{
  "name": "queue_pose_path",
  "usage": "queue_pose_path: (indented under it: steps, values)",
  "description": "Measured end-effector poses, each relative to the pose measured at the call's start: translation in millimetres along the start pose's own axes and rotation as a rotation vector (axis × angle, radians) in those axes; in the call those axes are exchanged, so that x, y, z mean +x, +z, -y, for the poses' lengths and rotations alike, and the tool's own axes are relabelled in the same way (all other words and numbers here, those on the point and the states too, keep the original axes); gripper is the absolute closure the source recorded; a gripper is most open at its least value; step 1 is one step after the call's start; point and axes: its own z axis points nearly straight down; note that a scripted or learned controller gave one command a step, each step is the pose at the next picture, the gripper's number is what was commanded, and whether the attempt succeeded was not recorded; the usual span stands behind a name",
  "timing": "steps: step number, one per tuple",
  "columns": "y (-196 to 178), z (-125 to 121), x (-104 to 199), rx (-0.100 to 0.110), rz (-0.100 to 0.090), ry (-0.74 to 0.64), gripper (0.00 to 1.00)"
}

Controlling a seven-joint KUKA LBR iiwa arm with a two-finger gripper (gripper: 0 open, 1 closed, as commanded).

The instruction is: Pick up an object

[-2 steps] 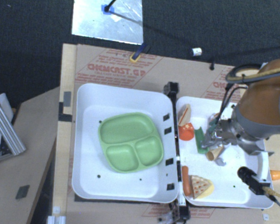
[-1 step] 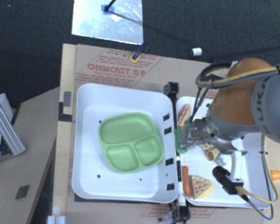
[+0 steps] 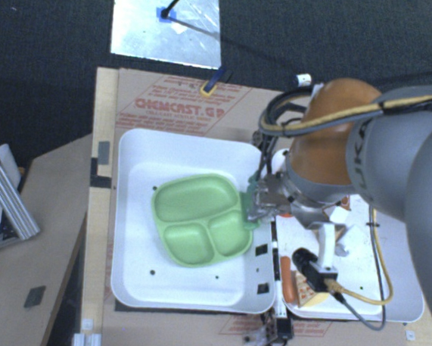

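While the grey arm (image 3: 399,163) reaches in from three o'clock, its gripper (image 3: 257,203) sits at the three o'clock rim of a green divided plate (image 3: 196,220). Whether the gripper is wide, narrow or clasping that rim cannot be told, since the wrist hides it. The plate lies near the middle of the nine o'clock bin (image 3: 130,274), its large compartment toward eleven o'clock and its two small ones toward five. In the three o'clock bin (image 3: 401,300), a reddish sausage-shaped thing (image 3: 288,278) lies along the nine o'clock wall.
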Motion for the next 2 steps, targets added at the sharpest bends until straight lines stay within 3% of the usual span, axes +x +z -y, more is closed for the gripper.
queue_pose_path:
  steps: [1, 2]
  values:
    - [5.5, 6.7, 27.4, 0.002, 0.002, 0.004, 1.00]
    - [-13.3, 12.8, 22.4, 0.000, 0.002, 0.006, 1.00]
